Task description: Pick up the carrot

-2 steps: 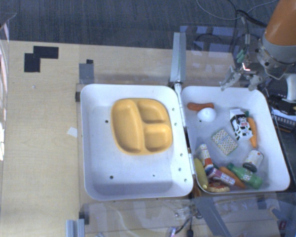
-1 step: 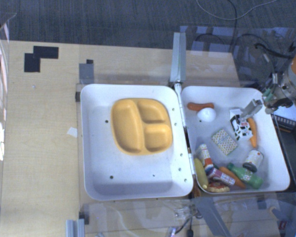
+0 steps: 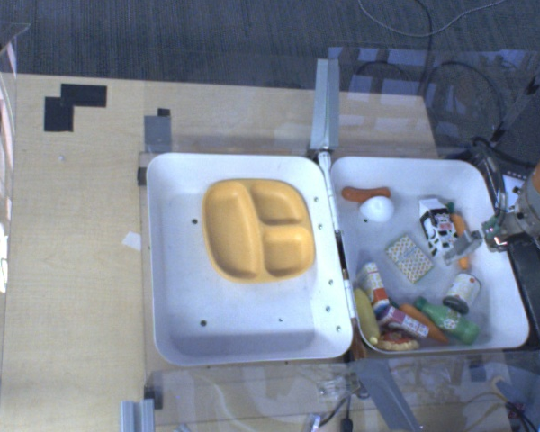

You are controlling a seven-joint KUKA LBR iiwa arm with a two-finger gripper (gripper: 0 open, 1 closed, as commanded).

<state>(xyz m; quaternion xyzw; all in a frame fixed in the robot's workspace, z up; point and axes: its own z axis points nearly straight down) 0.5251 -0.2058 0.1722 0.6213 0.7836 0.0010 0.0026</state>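
A robotics lab: wooden bench, metal brackets, loose cable on grey carpet.

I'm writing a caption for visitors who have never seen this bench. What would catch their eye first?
First the yellow divided tray, alone in the middle of the left bin. Next the right bin, crowded with small toys and food items, most heaped along its near edge, with an orange carrot and a white ball near its far left corner. The gripper reaches in at that bin's right side.
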